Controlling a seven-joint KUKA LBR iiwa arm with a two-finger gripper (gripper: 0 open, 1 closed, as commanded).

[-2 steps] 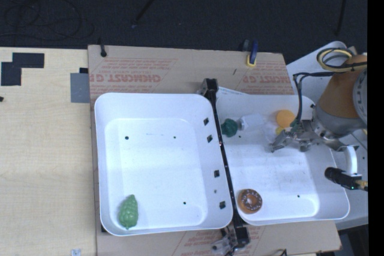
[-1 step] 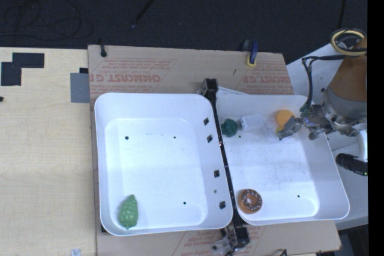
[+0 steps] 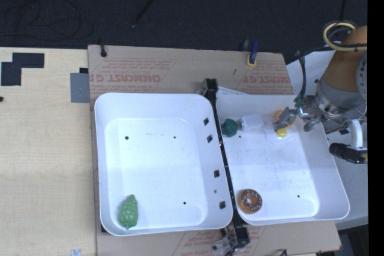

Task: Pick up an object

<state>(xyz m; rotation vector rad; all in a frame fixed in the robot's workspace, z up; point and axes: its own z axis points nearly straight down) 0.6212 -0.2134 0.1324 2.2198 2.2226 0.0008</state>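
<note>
Both bins: left bin (image 3: pixel 108 129) and right bin (image 3: pixel 324 189) read as smooth white plastic, slight sheen. Under them I see matt brown cardboard (image 3: pixel 180 69) with red print; bench (image 3: pixel 42 159) looks pale wood, matt. Green object (image 3: pixel 128 211) bumpy, rough. Donut (image 3: pixel 249 201) glossy.

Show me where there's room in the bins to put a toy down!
Most room: left bin, bare above the green toy. In the right bin, the middle is free, between the donut and the crowded far end with the pincer and teal ball.
</note>
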